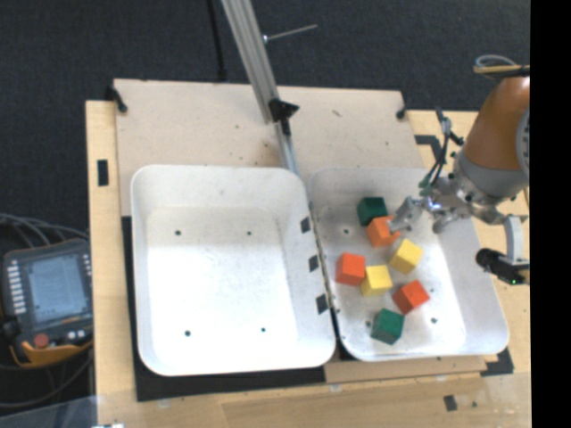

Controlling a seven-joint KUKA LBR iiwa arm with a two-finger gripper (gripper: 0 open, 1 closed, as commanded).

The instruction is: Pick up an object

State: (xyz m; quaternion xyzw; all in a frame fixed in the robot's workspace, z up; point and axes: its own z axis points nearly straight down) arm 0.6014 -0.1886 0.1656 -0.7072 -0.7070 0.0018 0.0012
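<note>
Several coloured blocks lie in the right bin (464, 328): a green one (372, 209), an orange one (382, 232), a yellow one (406, 256), another orange one (351, 267), a second yellow one (376, 279), a red-orange one (411, 296) and a second green one (387, 325). My gripper (406, 215) reaches in from the right, low over the bin's upper part. Its tip is right beside the upper orange block, on that block's right, and above the yellow one.
The left bin (223, 266) sits beside the right one, with a black-clipped divider between them. A slanted metal pole (254, 52) rises behind the bins. A teach pendant (49, 292) lies off the bench at left.
</note>
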